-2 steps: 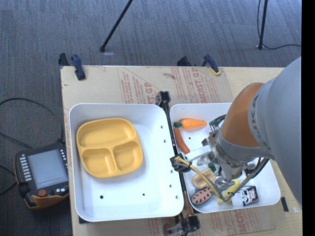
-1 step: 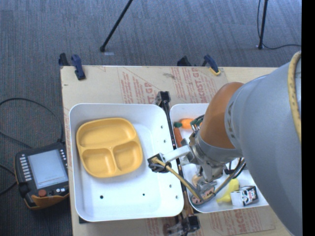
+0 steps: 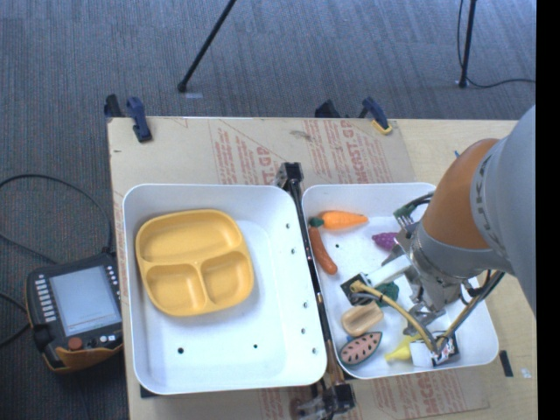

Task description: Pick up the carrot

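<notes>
So there are 2 white bins side by side on the bench, and the left bin [image 3: 157, 357] has just a yellow divided plate [image 3: 194, 260] with 3 compartments sitting in its far-left part. The right bin [image 3: 367, 191] is where all the toy food is. The carrot [image 3: 343, 220] lies on its side near the far-left corner of that bin, orange body pointing right and green top toward the divider between the bins, with nothing touching it. Just near of it is a reddish sausage-looking piece [image 3: 323, 251] lying at an angle, and to the right of the carrot there's a small purple thing [image 3: 385, 240]. Closer to the near edge sit a tan bread-like piece [image 3: 361, 318], a watermelon slice [image 3: 360, 348] and a small yellow item [image 3: 401, 353]. The arm [image 3: 477, 213] comes in from the right and hangs over the right half of that bin, well apart from the carrot. The gripper [image 3: 418, 309] is down among cables and its own hardware, so whether it's open or closed, can't tell from this angle.
</notes>
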Action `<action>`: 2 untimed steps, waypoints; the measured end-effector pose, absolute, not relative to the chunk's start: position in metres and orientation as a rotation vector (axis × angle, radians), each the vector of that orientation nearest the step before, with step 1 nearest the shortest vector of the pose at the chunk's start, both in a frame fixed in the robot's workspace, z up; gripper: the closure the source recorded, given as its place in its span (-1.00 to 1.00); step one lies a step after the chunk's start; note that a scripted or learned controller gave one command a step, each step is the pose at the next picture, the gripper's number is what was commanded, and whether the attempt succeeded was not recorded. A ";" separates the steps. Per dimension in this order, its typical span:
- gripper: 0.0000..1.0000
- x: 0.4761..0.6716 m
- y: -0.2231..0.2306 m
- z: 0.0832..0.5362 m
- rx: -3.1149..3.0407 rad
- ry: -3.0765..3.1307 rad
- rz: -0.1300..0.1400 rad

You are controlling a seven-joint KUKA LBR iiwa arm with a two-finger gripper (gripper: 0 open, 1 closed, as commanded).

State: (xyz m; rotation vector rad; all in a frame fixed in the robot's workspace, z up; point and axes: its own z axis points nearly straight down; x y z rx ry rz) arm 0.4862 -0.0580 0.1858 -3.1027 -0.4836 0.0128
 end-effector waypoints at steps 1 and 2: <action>-1.00 0.574 -0.003 0.186 -3.120 -0.316 0.009; -1.00 0.573 -0.005 0.186 -3.120 -0.311 0.012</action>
